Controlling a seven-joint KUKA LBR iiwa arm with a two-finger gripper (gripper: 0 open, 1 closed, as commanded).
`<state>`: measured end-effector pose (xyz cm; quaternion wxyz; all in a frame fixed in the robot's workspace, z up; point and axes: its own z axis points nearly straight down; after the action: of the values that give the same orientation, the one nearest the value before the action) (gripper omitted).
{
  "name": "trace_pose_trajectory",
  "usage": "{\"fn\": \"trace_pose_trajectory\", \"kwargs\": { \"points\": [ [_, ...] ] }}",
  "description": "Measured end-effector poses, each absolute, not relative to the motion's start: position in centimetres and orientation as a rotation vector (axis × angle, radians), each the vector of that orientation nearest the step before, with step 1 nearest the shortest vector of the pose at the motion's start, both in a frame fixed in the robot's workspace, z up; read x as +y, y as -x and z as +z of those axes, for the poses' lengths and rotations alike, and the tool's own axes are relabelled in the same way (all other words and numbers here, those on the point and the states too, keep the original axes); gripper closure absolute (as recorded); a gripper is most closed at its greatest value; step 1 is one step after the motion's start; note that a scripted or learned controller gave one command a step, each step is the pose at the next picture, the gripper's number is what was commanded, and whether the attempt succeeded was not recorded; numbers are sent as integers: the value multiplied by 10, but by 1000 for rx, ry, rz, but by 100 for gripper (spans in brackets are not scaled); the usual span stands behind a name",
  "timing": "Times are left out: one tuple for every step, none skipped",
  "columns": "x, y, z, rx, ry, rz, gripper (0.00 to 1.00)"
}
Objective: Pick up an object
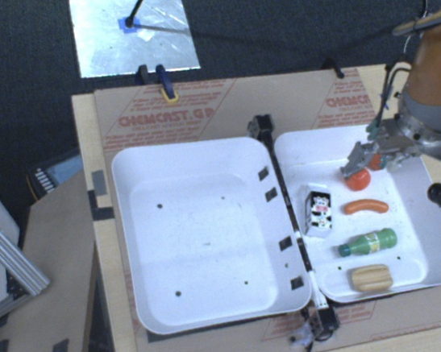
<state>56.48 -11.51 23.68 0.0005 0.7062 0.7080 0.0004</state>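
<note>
The tool sits low in the right bin, at about one o'clock from that bin's middle, touching or just over a small red tomato-like ball. Whether its fingers are spread or closed I cannot tell (the wrist body hides most of them), and nothing is visibly held between them.

Just below the ball, at six o'clock from it, lies an orange sausage. At eight o'clock from the ball is a small black-and-white carton, tilted near the bin's left wall. Further down at six o'clock lie a green bottle on its side and then a tan bread roll. The left bin lies across the divider, both bins resting on the worktop.

The red ball looks like the likely target. It is probably light, smooth plastic, round and so prone to rolling or squirting out; a grip across its widest middle, fingers straddling it from above, seems safest.
</note>
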Motion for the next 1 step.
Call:
{"fn": "trace_pose_trajectory", "kwargs": {
  "points": [
    [-130,-603,123,2224,-2220,-2,0]
  ]
}}
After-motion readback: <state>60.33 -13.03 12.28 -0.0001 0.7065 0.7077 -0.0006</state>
